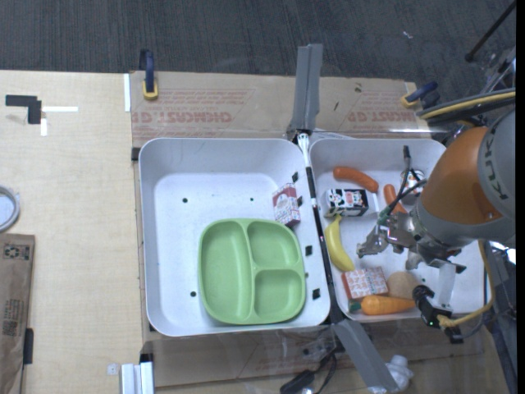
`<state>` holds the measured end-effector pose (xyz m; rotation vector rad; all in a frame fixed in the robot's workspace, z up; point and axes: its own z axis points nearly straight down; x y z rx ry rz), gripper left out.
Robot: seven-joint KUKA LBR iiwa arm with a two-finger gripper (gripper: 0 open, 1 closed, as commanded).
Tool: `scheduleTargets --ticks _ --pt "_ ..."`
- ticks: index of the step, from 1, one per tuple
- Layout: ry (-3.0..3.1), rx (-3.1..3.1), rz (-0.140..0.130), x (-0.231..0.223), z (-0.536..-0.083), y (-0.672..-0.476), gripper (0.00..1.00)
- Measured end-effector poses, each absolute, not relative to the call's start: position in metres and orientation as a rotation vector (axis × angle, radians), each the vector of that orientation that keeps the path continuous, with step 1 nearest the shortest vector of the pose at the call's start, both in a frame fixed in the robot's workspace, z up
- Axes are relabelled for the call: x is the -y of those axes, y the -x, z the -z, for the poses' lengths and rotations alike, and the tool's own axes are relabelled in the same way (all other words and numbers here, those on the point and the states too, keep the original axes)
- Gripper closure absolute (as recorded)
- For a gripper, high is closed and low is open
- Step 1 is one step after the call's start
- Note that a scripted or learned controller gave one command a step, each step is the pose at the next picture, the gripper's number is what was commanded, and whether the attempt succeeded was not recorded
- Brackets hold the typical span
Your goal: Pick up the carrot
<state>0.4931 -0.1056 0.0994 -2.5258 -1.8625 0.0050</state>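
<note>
Reversed red lettering runs along the brown cardboard strip [246,105] behind the two bins; it looks like a brand name but is too mirrored to read surely. The orange carrot [387,305] lies at the near edge of the right white bin [361,150], beside a red-and-white packet [364,283] and a pale round item [401,283]. The grey metal tool [379,243] hangs over this bin, between a yellow banana [337,245] and the arm; whether it is spread or pressed together I cannot tell. A black-and-white carton [347,202], its print illegible, and an orange-red sausage [356,176] lie farther back. The left white bin [164,220] holds a green divided plate [253,271] and a small red packet [286,205].
</note>
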Motion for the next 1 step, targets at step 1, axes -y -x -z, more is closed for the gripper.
scheduleTargets --ticks 1 --pt "2.656 1.682 0.001 0.1776 -0.1454 -0.5049 0.0"
